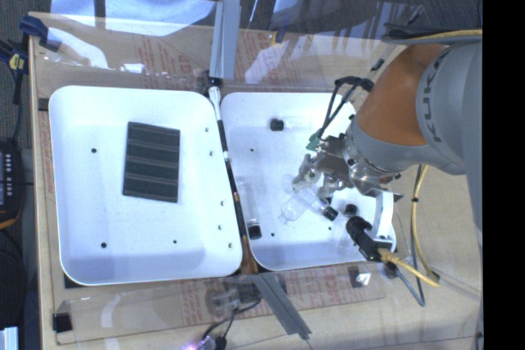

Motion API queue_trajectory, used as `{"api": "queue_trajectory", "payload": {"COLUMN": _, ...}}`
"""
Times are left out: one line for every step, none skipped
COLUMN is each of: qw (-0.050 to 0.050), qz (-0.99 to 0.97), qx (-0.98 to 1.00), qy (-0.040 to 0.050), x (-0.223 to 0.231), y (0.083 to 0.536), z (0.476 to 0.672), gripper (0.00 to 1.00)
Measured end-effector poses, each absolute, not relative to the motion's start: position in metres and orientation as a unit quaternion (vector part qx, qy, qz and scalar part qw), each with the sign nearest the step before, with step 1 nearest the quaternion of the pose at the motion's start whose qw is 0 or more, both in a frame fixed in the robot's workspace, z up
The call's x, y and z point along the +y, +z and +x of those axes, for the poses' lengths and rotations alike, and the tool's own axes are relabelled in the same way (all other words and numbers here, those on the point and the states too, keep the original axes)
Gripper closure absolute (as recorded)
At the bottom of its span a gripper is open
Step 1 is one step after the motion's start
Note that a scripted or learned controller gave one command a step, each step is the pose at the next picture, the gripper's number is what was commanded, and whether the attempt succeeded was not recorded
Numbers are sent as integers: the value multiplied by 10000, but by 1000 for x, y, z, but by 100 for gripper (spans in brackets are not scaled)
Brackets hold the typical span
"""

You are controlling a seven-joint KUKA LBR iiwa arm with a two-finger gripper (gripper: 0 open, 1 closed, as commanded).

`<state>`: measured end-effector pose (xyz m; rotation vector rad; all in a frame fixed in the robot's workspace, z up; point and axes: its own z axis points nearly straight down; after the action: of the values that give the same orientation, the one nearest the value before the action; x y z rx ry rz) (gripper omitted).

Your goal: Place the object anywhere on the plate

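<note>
Right bin (pixel 279 254), beneath gripper (pixel 316 180): clear glassy object (pixel 293 211), likely light, slick, fragile; grip its narrowest part. Jaw state: cannot tell. Dark ribbed plate (pixel 152 161) waits left.

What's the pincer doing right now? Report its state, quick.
Pincer: down in the right bin, at a clear, glassy object; open, shut or holding cannot be told.

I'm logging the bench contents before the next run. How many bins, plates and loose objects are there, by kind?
White bins: 2, left bin and right bin
Dark ridged plate: 1
Small black object: 1
Clear object by the gripper: 1
Total: 5
</note>
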<state>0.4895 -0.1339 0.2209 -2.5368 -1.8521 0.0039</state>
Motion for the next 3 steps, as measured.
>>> {"api": "queue_trajectory", "payload": {"qw": 24, "qz": -8710, "qx": -4912, "qy": 14, "x": -34, "y": 193, "z": 487, "gripper": 100}}
{"api": "queue_trajectory", "payload": {"qw": 23, "qz": -9121, "qx": -4100, "qy": 24, "x": 47, "y": 191, "z": 491, "gripper": 100}}
{"api": "queue_trajectory", "payload": {"qw": 18, "qz": -9685, "qx": -2491, "qy": 38, "x": 167, "y": 168, "z": 474, "gripper": 100}}
